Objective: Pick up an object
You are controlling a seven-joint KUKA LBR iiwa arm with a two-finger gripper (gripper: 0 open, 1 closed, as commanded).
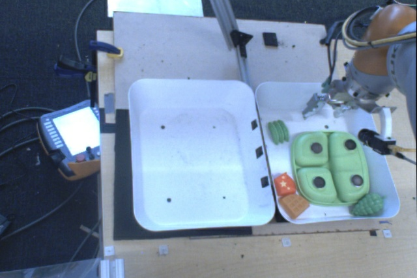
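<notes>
Arm [381,42]: reaches in from the right; orange band above the wrist
Gripper [315,104]: over the upper part of the right bin; fingers apart with nothing between them
Right bin [280,91]: holds every object
Green tray [329,168]: four hollows; lies in the bin's middle, below the gripper
Pod [278,131]: ribbed, green; just left of the tray
Orange block [285,184]: at the tray's lower left; a tan block [294,206] just below it
Bumpy green piece [367,205]: lower right corner
Left bin [189,153]: beside the right one; edges touching
</notes>
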